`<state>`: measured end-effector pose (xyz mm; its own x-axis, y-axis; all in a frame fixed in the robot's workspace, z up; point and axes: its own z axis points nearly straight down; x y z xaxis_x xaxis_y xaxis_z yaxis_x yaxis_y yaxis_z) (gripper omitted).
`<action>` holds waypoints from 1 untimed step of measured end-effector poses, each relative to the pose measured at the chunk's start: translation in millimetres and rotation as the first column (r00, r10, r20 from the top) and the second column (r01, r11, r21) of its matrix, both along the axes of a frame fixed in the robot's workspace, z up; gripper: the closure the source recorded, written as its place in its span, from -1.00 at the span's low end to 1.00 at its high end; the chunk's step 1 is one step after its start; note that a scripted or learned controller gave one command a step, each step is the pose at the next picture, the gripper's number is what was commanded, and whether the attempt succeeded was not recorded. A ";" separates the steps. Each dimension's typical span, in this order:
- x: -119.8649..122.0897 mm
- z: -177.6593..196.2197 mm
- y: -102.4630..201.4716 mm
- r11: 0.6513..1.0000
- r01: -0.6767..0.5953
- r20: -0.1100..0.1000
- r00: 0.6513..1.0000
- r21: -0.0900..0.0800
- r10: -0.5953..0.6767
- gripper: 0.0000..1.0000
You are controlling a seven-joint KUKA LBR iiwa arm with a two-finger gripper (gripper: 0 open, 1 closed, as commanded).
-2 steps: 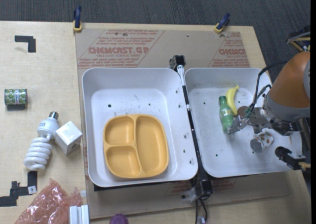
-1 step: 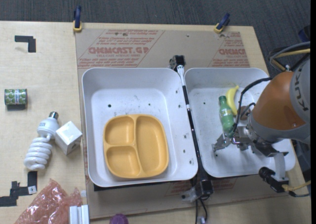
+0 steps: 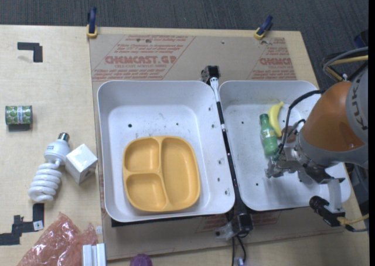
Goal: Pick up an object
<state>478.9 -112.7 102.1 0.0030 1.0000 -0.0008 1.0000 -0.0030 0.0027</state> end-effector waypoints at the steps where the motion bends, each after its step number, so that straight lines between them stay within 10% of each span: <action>1: 62.5 35.7 16.5 1.000 -0.004 -0.002 1.000 0.000 0.004 1.00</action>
